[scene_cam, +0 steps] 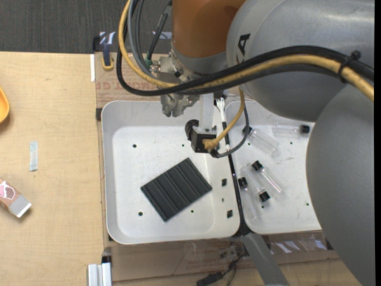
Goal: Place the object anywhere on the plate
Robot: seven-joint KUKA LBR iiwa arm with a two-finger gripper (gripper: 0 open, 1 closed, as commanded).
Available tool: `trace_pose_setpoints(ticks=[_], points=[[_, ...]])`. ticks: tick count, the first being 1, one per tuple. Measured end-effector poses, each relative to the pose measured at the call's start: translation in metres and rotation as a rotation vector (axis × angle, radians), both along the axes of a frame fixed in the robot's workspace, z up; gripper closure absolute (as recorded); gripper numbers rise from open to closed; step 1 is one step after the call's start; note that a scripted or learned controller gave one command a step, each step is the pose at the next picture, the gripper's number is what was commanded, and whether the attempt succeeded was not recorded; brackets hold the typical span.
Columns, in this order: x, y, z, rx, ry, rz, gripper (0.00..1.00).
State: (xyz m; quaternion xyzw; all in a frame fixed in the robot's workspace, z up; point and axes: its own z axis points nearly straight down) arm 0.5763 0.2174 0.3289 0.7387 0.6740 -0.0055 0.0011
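A dark ribbed rectangular plate (pixel 176 189) lies flat and turned at an angle in the left bin (pixel 119 219), near its middle front. My gripper (pixel 173 105) hangs over the back rim of the left bin, well behind the plate and apart from it. Nothing shows held under it. Several clear tubes with black caps (pixel 265 179) lie scattered in the right bin (pixel 292 219), and another clear tube (pixel 262 142) lies further back.
The arm's bulk covers the back and right side of the right bin. On the wooden bench to the left lie a small grey strip (pixel 33 157), a pink-and-white item (pixel 13 199) and an orange object (pixel 2 106) at the edge.
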Motion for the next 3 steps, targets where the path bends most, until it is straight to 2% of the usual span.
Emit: trace_pose_setpoints(ticks=[1,2,3], points=[[-0.041,-0.025,-0.041,0.008,-0.001,0.43,1.0],[-0.011,-0.037,-0.012,0.009,-0.002,0.805,1.0],[-0.05,-0.093,0.011,0.01,-0.001,0.914,1.0]])
